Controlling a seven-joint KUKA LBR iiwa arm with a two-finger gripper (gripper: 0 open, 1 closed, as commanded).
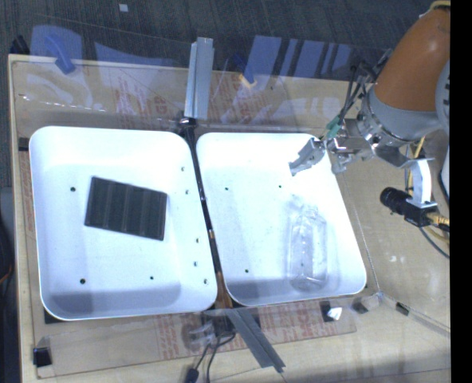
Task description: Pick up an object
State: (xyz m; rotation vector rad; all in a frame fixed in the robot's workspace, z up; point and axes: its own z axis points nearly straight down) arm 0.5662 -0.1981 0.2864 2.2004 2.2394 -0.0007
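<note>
With its fingers seen apart, the gripper [322, 155] should be centred above the clear bottle [306, 246] lying in the right bin [244, 214] and lowered squarely across its width.

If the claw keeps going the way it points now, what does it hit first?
The claw points left and downward over the right bin. Going on, it would likely meet that bin's bare white floor first. The clear bottle lies off to the side, though depth is uncertain.
</note>
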